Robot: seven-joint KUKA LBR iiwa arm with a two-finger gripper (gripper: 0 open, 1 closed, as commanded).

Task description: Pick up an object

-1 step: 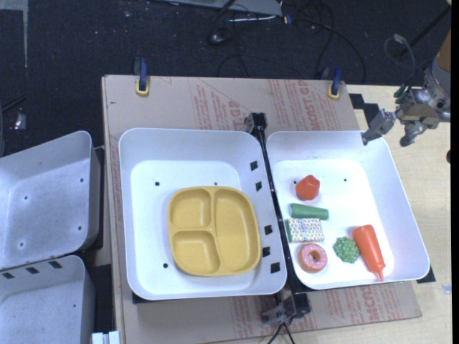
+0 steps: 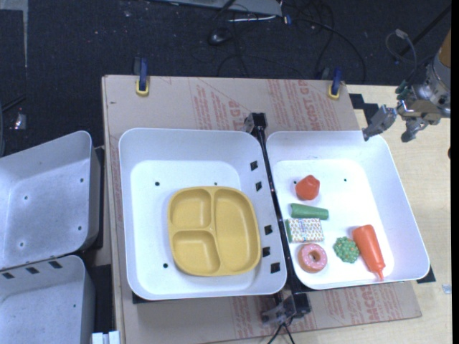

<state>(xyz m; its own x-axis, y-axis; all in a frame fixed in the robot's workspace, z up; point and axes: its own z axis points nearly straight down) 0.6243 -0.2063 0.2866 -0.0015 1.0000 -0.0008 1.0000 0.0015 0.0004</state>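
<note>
- Dark floor with loose cables surrounds your bench [image 2: 186, 99], which carries two white bins.
- You are at the approach step: the gripper [image 2: 393, 124] hangs spread wide, holding nothing, just outside the right bin's [image 2: 401, 192] far right corner.
- Your candidates lie in that bin: tomato [image 2: 308, 187], green pod [image 2: 309, 211], wafer [image 2: 305, 229], donut [image 2: 313, 257], broccoli [image 2: 346, 249], carrot [image 2: 370, 250].
- Next, descend over one item; the tomato sits apart, while the near-edge items crowd each other.
- A yellow tray [image 2: 214, 230] fills the left bin [image 2: 143, 156], out of your way.
</note>
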